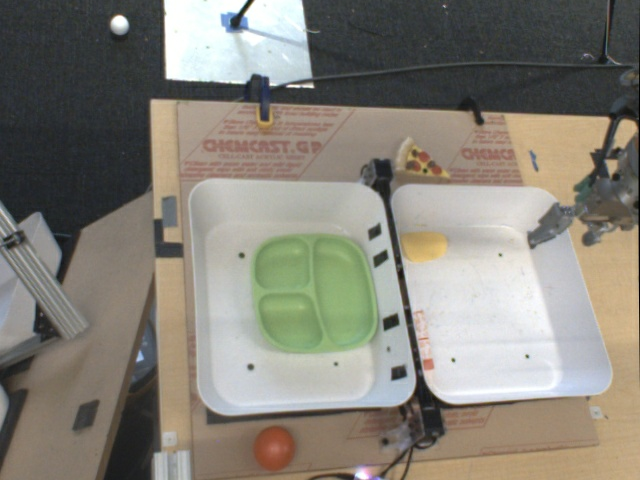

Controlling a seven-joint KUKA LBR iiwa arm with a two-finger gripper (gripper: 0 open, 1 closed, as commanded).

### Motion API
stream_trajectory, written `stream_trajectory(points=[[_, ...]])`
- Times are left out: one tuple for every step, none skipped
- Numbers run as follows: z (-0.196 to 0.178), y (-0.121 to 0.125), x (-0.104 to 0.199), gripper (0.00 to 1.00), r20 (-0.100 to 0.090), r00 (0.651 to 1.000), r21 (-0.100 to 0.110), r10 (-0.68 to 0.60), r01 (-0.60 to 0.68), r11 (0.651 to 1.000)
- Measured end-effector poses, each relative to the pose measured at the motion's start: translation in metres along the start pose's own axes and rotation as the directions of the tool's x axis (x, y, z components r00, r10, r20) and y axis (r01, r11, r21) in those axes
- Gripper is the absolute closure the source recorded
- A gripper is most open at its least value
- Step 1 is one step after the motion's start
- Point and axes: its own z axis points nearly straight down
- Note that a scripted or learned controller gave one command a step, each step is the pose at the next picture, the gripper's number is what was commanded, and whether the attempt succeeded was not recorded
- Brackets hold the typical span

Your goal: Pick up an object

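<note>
A small yellow lump (425, 246) lies in the right bin (520, 368), close to its far left corner. A green divided plate (313, 291) rests in the middle of the left bin (215, 268). My gripper (571, 229) hangs over the right bin's far right corner, well right of the yellow lump. Its two fingers are spread open, with nothing between them.
A toy pizza slice (420, 160) lies on the cardboard just behind the bins. An orange ball (274, 447) sits on the bench in front of the left bin. A white ball (120, 25) and a pale sheet (236, 28) lie on the dark floor behind.
</note>
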Motion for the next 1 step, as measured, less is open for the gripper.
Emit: stream_trajectory(points=[[-0.0062,0.0023,0.0006,0.0,0.003,1.0,-0.011,-0.003,0.003,1.0]])
